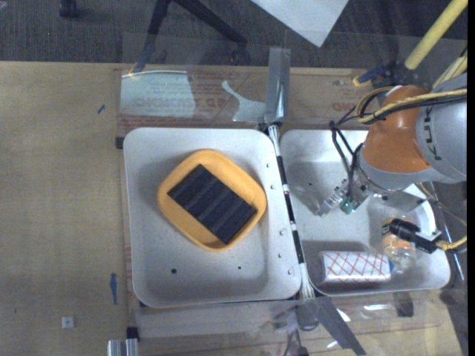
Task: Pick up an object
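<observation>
Box [355, 265]: rectangular packet, white with a red criss-cross lattice. It lies flat in the right bin [312, 154], long side along the near wall, apart from the claw and nearer the camera.
Claw [334, 202]: small metallic tip with a green spot, low over the bare middle of the right bin and pointing toward the divider. Its state cannot be told from this angle.
Arm [397, 143]: smooth grey casing with a glossy, rounded orange band. It comes in from the right over the right bin's far half, trailing dark and yellow cables.
Right bin: shallow white tray with rounded corners and a matt, slightly scuffed floor.
Divider [286, 199]: narrow pale strip dotted with small fasteners, where the two bins meet.
Left bin [148, 199]: same white moulded shape, wider open floor, a few dark specks near its front.
Yellow pad [194, 232]: thick square with soft rounded corners, turned diagonally near the middle of the left bin.
Ribbed panel [214, 202]: black, rectangular, with parallel grooves, set into the pad's top.
Tabletop [59, 199]: flat tan wood-look surface around both bins, with small blue marks.
Chair base [171, 6]: black spoked legs on dark carpet beyond the tabletop.
</observation>
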`<state>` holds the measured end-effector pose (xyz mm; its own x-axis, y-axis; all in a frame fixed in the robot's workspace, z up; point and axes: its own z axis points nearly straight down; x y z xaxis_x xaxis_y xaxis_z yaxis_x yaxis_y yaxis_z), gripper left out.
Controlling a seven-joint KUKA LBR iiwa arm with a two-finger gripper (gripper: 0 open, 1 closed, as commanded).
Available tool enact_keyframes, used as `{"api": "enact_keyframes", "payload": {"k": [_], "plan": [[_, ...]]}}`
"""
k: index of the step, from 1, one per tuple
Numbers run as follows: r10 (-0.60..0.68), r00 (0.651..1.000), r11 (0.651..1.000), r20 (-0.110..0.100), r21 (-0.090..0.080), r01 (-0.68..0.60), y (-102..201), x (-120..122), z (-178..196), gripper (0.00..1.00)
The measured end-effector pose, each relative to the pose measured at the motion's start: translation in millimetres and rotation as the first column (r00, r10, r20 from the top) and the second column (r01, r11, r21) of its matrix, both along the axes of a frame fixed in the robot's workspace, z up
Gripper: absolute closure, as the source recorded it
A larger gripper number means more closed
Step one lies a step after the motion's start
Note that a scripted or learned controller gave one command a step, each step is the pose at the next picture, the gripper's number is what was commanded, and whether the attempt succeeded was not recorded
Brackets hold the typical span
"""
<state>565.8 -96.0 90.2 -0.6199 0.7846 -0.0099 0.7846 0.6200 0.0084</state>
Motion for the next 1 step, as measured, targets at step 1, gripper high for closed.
{"api": "enact_keyframes", "payload": {"k": [1], "plan": [[-0.368, 0.930, 0.930, -0.009, 0.002, 0.368, -17.3, 14.3, 11.1, 0.00]]}}
